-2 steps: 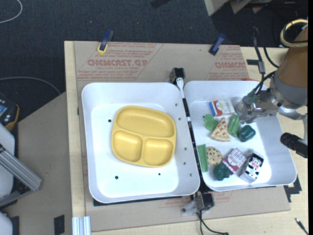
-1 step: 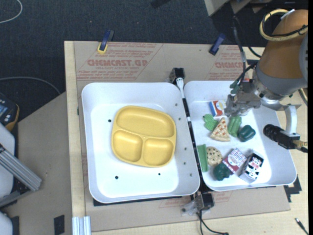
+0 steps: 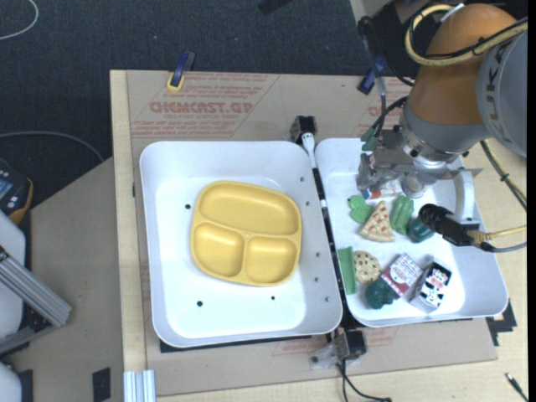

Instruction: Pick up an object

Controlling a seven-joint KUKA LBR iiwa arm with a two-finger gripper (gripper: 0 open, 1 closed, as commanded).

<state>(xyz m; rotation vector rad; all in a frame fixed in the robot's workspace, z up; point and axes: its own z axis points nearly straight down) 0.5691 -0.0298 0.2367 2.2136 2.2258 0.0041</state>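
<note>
My gripper (image 3: 372, 188) hangs low over the far left part of the right bin (image 3: 486, 296), below the orange wrist band. Just under it and toward the front lies a small green piece (image 3: 360, 208). Beside that are a pizza slice (image 3: 378, 223) and a green vegetable (image 3: 401, 210). Nearer the front I see a cookie (image 3: 365, 265), a pink box (image 3: 404, 272), a black-and-white carton (image 3: 435, 286) and a dark green toy (image 3: 379, 295). Nothing visibly hangs from the gripper.
The left bin (image 3: 167, 224) holds a yellow divided plate (image 3: 246, 232). A green strip (image 3: 345, 268) lies along the right bin's left wall. A black cable plug (image 3: 441, 221) juts from the arm over the right bin. Clamps stand at the bench's back edge.
</note>
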